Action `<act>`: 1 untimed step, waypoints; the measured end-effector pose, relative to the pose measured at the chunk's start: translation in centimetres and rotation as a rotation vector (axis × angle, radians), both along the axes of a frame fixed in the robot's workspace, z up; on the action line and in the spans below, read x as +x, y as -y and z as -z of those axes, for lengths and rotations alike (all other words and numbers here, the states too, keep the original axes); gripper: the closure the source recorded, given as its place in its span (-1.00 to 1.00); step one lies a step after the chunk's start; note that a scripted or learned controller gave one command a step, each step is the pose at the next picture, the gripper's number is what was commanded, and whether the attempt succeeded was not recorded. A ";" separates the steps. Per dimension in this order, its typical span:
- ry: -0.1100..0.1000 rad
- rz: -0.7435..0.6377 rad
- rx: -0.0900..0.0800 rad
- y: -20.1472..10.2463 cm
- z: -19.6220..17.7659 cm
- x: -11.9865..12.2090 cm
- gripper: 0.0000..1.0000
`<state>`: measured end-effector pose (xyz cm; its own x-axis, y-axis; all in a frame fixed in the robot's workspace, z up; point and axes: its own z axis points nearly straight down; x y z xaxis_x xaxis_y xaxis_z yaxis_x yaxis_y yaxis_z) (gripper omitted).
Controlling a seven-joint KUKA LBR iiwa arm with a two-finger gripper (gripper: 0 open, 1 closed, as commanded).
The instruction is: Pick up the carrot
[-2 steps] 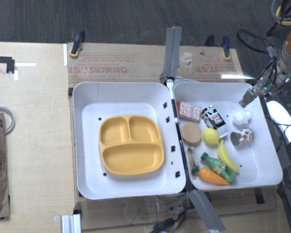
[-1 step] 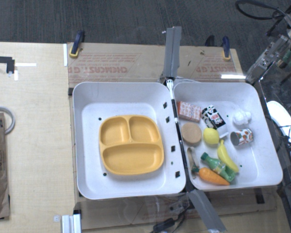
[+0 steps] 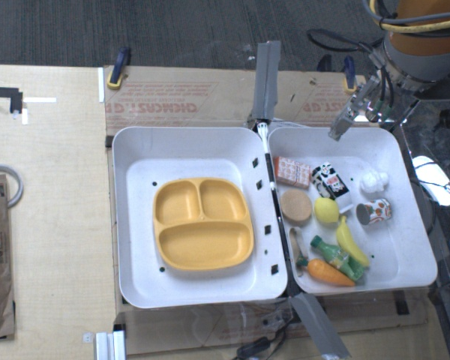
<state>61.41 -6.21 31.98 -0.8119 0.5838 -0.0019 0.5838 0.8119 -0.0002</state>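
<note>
The carrot (image 3: 330, 274) is orange with a small green top and lies flat near the front wall of the right bin (image 3: 416, 223). It touches a green bottle (image 3: 337, 253) just behind it. My gripper (image 3: 340, 129) hangs over the far rim of the right bin, well behind the carrot, with nothing visibly in it.
The right bin also holds a banana (image 3: 352, 241), a yellow lemon (image 3: 326, 211), a brown disc (image 3: 295, 207), a red-and-white box (image 3: 292, 172), a black-and-white carton (image 3: 330, 180), a white lump (image 3: 373, 180) and a small cup (image 3: 373, 211). A yellow divided plate (image 3: 202, 223) lies in the left bin (image 3: 135, 201).
</note>
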 end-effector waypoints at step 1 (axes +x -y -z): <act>0.002 -0.279 -0.001 2.3 -12.2 -1.8 1.00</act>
<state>59.56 -8.52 44.17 -0.9414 0.3373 -0.0043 0.3373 0.9414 0.0001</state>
